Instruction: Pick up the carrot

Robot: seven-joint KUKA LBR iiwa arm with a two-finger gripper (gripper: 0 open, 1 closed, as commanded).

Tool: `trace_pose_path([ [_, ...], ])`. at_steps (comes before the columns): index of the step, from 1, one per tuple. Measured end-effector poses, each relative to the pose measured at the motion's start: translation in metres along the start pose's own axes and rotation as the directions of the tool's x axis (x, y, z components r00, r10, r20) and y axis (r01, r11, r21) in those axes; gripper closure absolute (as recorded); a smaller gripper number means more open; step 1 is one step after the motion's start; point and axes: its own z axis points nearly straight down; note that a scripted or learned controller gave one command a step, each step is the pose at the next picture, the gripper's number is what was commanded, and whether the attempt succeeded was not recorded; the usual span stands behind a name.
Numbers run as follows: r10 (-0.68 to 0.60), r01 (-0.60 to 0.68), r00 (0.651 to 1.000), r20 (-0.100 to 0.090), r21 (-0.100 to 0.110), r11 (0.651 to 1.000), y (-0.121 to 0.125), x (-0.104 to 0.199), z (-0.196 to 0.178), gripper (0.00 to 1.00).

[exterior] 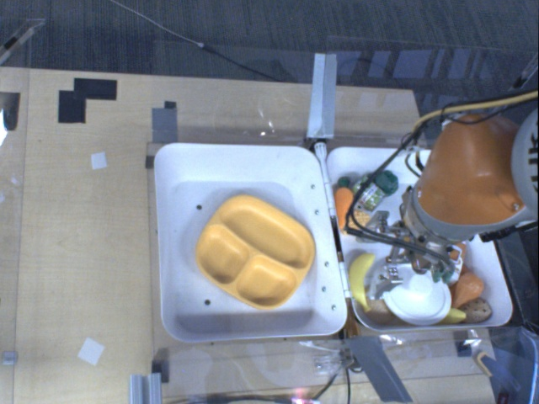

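Observation:
The carrot is a short orange piece with a green top. It lies in the right bin, against that bin's left wall near the back. My gripper hangs low over the middle of the right bin, below the orange wrist band. It is to the right of the carrot and nearer the front, above a white bowl. Nothing shows between the gripper and the carrot that joins them.
A small bottle with a green cap lies just right of the carrot. A banana lies at the right bin's front left. An orange item and a brown one sit at its front right. The left bin holds a yellow divided plate.

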Motion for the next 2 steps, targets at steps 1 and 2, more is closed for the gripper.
trace_pose_path([
  [1,0.235,-0.235,0.972,0.001,-0.001,0.972,0.013,-0.069,0.001,0.0],
  [2,0.153,-0.153,0.988,0.0,0.0,0.988,0.015,-0.002,0.0,0.0],
])
